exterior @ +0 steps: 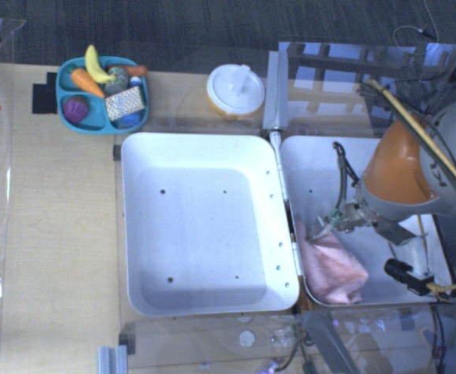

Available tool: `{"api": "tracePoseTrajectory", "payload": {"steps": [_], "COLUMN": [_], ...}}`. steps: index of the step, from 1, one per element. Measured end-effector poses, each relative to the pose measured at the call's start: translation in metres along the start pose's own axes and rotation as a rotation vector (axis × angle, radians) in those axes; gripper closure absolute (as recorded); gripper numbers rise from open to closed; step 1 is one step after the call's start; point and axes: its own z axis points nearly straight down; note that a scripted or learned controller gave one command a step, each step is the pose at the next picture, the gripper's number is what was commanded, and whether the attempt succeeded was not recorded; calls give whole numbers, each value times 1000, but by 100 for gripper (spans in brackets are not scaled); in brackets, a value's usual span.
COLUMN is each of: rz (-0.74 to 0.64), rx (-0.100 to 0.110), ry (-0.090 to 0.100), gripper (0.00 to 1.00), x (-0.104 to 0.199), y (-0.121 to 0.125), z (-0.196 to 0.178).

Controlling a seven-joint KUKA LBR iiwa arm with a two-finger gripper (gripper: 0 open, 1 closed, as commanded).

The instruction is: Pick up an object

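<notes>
The gripper (pixel 330 223) is lowered into the right bin (pixel 315 162), just above the pink cloth (pixel 333 265) at its near left; finger spacing cannot be told. Limp fabric could be missed.

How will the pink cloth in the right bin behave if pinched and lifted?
The pink cloth lies crumpled in soft folds, so it is probably floppy and will drape. It looks light. It may snag or drag along the right bin wall it lies against.
</notes>
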Motion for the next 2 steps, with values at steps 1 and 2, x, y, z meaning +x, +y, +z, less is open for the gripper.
{"api": "tracePoseTrajectory", "payload": {"steps": [1,2], "rz": [0,0], "rx": [-7,-7], "ry": [-4,-4], "gripper": [100,0], "x": [-1,-1], "y": [3,3], "z": [-13,-13]}}
